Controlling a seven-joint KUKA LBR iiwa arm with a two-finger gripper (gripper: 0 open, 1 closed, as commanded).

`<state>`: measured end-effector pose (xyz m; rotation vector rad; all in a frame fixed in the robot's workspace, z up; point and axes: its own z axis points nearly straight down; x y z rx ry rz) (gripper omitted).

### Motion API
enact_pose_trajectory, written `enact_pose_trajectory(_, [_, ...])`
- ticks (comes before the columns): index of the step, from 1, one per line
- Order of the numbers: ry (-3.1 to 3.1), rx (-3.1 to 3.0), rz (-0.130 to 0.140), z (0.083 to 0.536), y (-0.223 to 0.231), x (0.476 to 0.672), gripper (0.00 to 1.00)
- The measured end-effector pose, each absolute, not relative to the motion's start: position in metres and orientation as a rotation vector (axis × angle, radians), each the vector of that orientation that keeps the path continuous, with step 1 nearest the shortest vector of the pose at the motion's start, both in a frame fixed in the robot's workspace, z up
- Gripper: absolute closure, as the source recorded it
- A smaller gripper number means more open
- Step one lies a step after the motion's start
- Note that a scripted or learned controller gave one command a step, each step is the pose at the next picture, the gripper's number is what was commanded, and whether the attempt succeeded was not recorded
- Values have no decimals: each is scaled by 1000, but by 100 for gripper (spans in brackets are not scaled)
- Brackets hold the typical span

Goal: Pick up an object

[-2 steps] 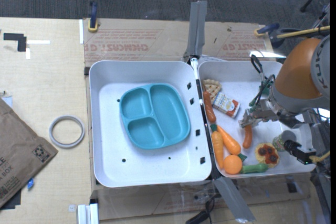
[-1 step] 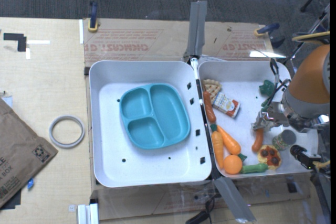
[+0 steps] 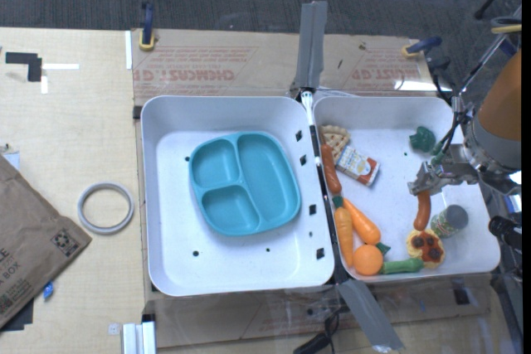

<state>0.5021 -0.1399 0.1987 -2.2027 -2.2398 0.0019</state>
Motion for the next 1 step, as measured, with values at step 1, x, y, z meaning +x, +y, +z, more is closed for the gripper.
enact_pose_trajectory(1, [-2457, -1956, 4, 190, -63, 547, 100])
